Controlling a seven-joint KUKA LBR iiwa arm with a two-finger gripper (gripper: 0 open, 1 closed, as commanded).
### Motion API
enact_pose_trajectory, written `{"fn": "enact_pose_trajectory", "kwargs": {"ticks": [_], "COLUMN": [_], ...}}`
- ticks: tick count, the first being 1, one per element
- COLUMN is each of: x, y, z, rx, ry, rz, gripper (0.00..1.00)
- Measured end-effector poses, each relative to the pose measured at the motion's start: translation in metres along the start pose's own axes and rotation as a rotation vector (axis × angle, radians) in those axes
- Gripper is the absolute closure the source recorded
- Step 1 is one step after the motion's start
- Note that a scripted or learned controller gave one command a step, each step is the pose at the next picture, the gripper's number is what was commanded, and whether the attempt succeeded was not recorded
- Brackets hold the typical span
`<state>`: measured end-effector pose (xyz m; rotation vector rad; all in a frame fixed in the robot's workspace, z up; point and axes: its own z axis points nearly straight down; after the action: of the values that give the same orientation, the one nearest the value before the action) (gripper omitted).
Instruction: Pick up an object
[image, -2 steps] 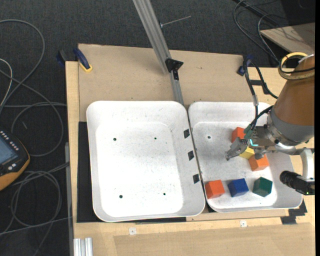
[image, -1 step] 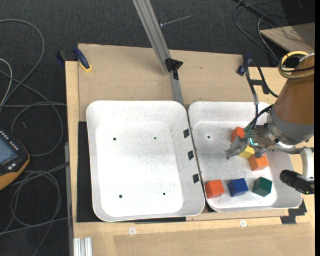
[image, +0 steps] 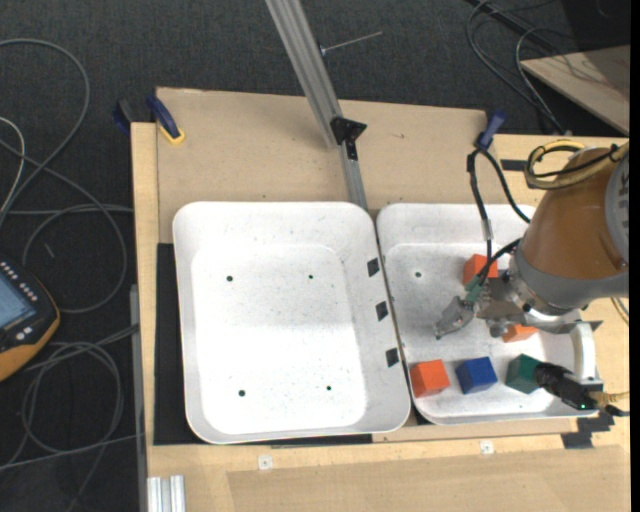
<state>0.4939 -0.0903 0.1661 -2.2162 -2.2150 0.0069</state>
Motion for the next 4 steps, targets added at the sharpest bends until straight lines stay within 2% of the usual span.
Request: {"fn": "enact_pose_trajectory", "kwargs": {"ticks": [1, 2, 3, 4], "x": [0.008, 0.008, 0.008, 0.005], "y": [-0.008, -0.009, -0.008, -0.009], "z": [0.052, 0.068, 0.056, 0.012], "rx": [0.0, -0.004, -0.009, -0.015], "ry": [0.001, 0.0, -0.001, -0.003], "rz": [0.0, 0.0, 0.0, -0.001], "gripper": [0.0, 0.0, 1.0, 1.0]}}
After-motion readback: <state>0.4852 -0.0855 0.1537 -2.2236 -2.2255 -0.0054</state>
